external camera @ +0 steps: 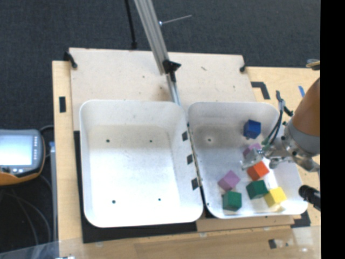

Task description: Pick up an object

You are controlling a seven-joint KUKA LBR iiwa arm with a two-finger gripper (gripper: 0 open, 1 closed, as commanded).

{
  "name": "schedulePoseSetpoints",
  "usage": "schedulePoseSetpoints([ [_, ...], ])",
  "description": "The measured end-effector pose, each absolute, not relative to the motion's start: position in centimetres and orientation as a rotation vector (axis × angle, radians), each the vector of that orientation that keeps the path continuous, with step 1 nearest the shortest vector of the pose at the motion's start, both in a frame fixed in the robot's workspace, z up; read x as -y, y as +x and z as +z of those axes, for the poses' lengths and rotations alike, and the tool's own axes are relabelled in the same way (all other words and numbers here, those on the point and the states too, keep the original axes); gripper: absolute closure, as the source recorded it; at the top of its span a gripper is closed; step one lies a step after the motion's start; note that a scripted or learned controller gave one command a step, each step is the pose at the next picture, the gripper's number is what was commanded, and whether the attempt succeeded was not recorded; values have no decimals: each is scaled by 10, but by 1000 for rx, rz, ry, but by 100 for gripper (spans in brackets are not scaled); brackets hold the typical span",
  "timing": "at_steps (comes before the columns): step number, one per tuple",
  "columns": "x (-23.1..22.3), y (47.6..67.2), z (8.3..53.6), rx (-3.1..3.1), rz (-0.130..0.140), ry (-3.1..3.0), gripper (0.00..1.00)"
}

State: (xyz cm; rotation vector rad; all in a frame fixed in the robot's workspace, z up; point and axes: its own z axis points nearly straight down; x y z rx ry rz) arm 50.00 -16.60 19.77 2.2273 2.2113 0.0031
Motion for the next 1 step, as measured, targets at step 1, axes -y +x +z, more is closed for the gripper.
schedulePoseSetpoints([
  [1,166,555,121,-2211,8,2212,0],
])
